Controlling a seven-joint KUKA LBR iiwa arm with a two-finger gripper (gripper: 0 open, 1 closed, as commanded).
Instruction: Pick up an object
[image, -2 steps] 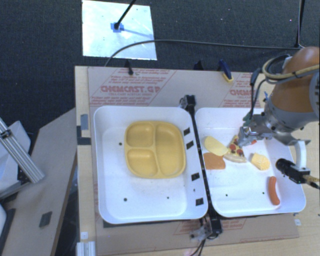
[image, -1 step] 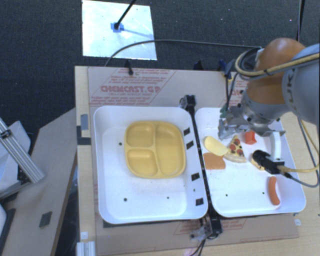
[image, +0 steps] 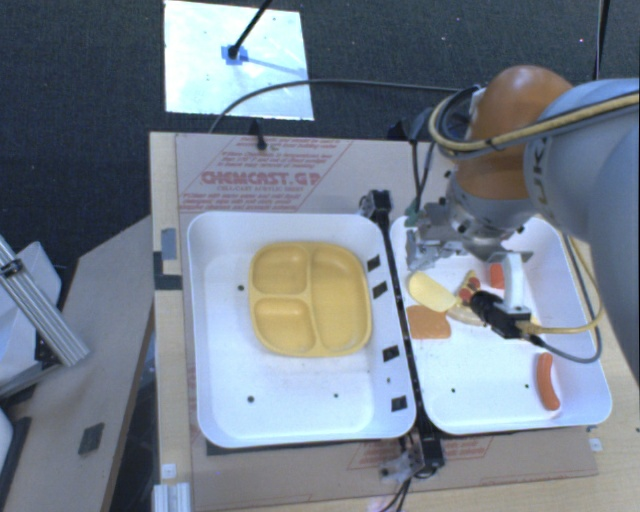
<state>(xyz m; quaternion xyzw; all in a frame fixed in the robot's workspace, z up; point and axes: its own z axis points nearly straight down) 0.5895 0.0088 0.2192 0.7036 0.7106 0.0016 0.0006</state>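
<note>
A cluster of small play-food pieces lay in the upper left part of the right bin (image: 585, 395): a pale yellow oval piece (image: 432, 292) nearest the divider, a flat brownish-orange piece (image: 428, 323) just below and touching it, and a small red-and-yellow item (image: 470, 290) just to their right. The gripper (image: 428, 248) hung directly above this cluster, near the bin's upper left corner, its metal parts close over the yellow piece; whether anything sat between its jaws, or how wide they stood, could not be told. A small orange-red piece (image: 496, 275) lay just right of the cluster, partly behind a white bracket and black fitting (image: 497, 309) from which a yellow cable (image: 570, 327) looped rightward. An orange sausage-shaped piece (image: 547, 383) lay well apart, near the lower right edge, with bare white floor across the bin's lower half. The arm (image: 560, 130), grey with its orange band, filled the frame's upper right. The left bin (image: 215, 400) held a yellow divided plate (image: 308, 298) near its centre, with bare floor all round it. Both bins rested on a cardboard sheet (image: 265, 170).
</note>
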